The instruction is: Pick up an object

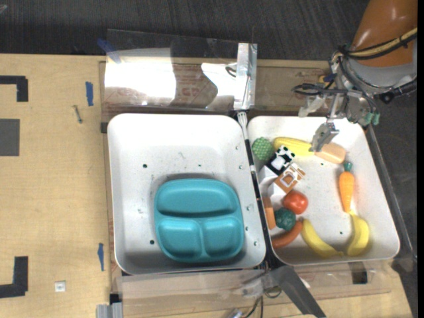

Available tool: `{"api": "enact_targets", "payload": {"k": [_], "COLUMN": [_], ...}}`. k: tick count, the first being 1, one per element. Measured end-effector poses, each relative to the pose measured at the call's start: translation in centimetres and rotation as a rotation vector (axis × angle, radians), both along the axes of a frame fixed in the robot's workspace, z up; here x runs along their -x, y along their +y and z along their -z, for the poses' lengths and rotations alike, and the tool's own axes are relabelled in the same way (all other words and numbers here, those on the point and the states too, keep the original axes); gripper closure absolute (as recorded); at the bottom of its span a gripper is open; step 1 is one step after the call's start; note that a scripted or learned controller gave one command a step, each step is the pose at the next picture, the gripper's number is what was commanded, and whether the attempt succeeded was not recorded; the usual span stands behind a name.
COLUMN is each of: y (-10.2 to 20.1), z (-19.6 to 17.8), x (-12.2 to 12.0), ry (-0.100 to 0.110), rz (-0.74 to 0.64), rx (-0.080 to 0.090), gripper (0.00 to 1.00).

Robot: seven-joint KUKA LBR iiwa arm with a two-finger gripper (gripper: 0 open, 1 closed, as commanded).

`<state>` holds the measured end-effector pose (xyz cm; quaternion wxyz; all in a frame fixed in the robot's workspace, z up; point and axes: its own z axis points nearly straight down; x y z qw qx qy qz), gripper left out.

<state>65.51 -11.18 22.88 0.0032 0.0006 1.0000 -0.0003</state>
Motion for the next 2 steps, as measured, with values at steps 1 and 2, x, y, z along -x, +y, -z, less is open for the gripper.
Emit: {"api": "enact_targets", "payload": {"k": [1,2], "y": [-3.6,-9.4], "z": [13.4,13.9], "x": [2.8,7.5], "ry": [0.0,-0.003], "rz": [-0.077,-0.125], "rx": [0.0,0.004], "gripper": [0.0,0.0]}}
